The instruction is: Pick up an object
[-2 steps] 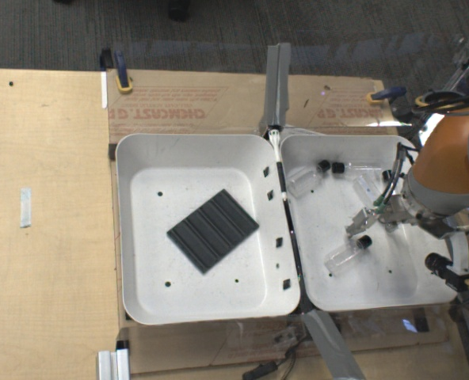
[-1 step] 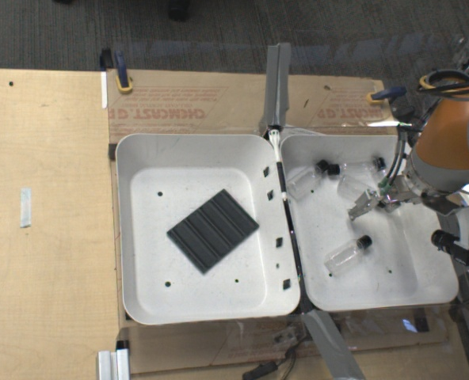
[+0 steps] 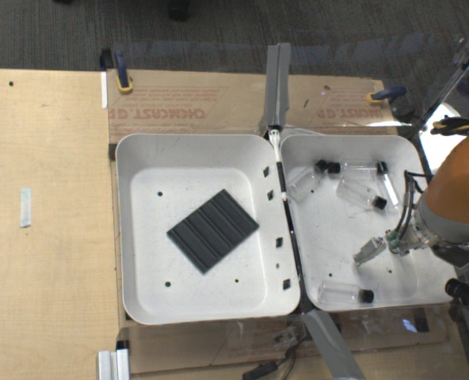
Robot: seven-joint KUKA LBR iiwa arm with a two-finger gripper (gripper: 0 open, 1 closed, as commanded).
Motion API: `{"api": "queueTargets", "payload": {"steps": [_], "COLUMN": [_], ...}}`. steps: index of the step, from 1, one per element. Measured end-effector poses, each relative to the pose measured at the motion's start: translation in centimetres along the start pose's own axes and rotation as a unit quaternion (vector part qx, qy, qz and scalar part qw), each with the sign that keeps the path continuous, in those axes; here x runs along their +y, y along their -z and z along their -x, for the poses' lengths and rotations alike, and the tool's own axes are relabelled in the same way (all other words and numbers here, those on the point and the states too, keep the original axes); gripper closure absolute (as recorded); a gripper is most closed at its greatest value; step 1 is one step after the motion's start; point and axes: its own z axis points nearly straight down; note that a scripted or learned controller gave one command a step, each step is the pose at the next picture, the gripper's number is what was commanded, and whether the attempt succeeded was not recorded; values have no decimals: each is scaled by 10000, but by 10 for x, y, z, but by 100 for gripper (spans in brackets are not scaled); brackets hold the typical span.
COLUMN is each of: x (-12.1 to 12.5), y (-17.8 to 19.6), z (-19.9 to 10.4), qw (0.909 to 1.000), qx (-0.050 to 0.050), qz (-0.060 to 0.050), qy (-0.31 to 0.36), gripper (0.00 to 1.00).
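A dark grey ribbed flat block (image 3: pixel 213 229) lies turned at an angle in the middle of the left bin (image 3: pixel 131 212). Several clear plastic tubes with black caps lie in the right bin (image 3: pixel 329 236): one near the back (image 3: pixel 327 166), one at the back right (image 3: pixel 379 188), one at the front (image 3: pixel 345 294). My gripper (image 3: pixel 369 252) hangs low over the right bin's floor, right of centre, between the back tubes and the front tube. It points left and touches none of the tubes that I can make out.
The arm's orange band (image 3: pixel 460 188) and cables (image 3: pixel 409 212) cover the right bin's right side. A grey divider bar (image 3: pixel 277 85) runs between the bins. Clamps (image 3: pixel 122 74) hold cardboard behind the bins.
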Motion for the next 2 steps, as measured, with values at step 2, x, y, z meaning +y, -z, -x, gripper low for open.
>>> {"api": "queueTargets", "payload": {"steps": [2], "x": [120], "y": [3], "z": [50], "qw": [9912], "qx": [52], "qz": [25], "qy": [1326], "gripper": [0]}}
